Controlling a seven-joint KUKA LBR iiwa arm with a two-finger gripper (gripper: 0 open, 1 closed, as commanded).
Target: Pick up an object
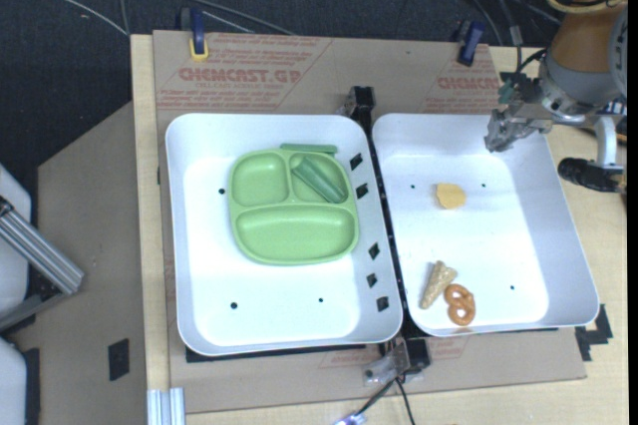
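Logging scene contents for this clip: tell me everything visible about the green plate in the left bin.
The green plate is a rounded-square divided dish, looking like matte plastic, pale green. It has three compartments: one wide one along the near side and two smaller ones on the far side. It lies flat and upright on the floor of the left bin, toward the far half. A darker green elongated piece rests in the far right compartment. The gripper is over the right bin, well away from it.
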